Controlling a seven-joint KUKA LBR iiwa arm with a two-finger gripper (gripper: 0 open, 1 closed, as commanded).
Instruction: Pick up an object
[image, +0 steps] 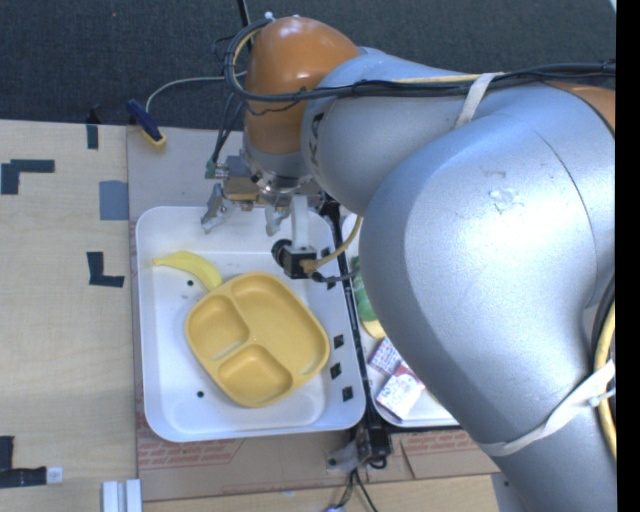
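Gripper (245, 212) with fingers spread and empty, poised over the far edge of the left bin (165, 400); nearest below it lies the banana (190, 266), touching the yellow divided plate (257, 337) beyond, so a clean pick should straddle the banana's free end.

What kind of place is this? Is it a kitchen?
Probably not a kitchen, more likely a robot lab. A big grey arm hangs over a white bin holding a yellow tray and a banana, with tape marks on the bench.
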